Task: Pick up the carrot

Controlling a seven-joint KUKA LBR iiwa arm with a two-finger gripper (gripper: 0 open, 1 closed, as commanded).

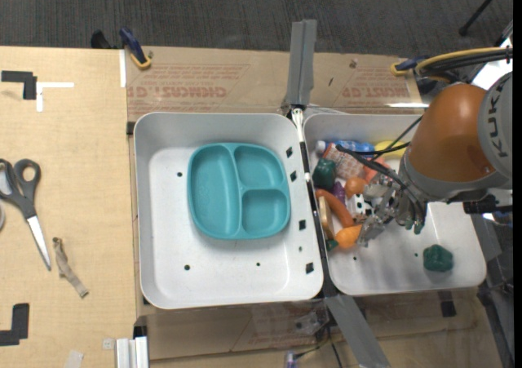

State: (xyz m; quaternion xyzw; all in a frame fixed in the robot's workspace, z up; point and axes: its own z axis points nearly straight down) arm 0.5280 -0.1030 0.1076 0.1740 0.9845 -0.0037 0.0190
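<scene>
The carrot [337, 202] is an orange, tapered piece lying at a slant among a heap of toy food against the left wall of the right bin [391, 272]. My gripper [369, 226] hangs low over that heap, just right of the carrot and beside a rounded orange piece [349, 236]. The wrist hides part of the heap, and I see nothing clearly held.
The left bin [155, 260] holds a teal divided plate [239, 191]. In the right bin, a dark green piece [325, 170] and other toy food lie at the back left, and a green lump [438, 258] sits at the front right. Scissors [24, 195] lie on the bench far left.
</scene>
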